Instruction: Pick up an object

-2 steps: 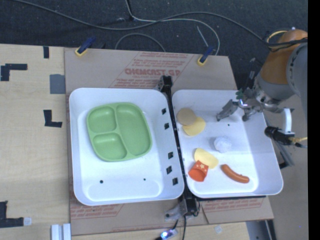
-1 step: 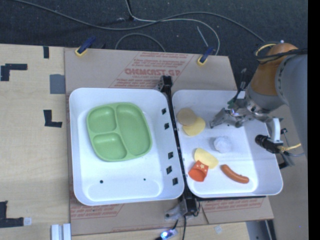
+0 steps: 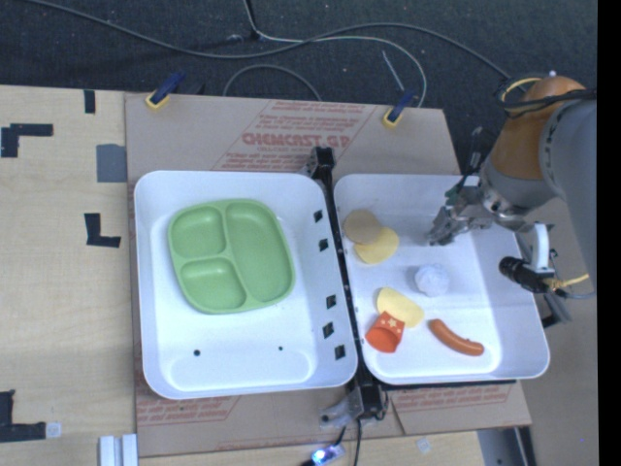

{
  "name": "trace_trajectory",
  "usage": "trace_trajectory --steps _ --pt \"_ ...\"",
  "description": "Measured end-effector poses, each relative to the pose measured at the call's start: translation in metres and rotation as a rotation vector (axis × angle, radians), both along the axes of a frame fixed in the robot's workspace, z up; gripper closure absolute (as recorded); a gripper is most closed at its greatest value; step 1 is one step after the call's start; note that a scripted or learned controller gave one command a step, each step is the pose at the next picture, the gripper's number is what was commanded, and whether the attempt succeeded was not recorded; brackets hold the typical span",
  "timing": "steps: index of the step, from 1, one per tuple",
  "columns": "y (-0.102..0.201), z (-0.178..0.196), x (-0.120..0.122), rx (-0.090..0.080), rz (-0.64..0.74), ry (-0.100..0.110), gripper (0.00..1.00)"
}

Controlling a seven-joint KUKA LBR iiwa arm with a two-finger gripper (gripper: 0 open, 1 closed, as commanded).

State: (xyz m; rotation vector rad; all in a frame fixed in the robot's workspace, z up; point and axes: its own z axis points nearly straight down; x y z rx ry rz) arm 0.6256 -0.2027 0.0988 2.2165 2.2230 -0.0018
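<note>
green tray (image 3: 233, 255), white bins (image 3: 155, 289), orange sausage (image 3: 456, 337), red carton (image 3: 385, 333)

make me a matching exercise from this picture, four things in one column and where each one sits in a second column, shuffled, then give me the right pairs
Things:
1. green divided plate
2. sausage
3. red fries carton
4. gripper

Places:
A. near edge of the right bin, right of the red carton
B. over the far part of the right bin
C. left bin
D. right bin, near its left wall, below the yellow piece

Pairs: 1-C, 2-A, 3-D, 4-B
</note>
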Motion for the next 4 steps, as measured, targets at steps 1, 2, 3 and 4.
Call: trace_trajectory --steps 1,2,3,4 --pt "0.006 0.044 -0.002 0.002 -0.001 -0.001 1.0" --pt "0.008 0.087 -0.001 0.002 -0.001 -0.002 1.0" --pt "0.001 0.147 0.003 0.001 -0.002 -0.003 1.0" --pt "0.001 0.166 0.004 0.002 -0.002 0.0 1.0"
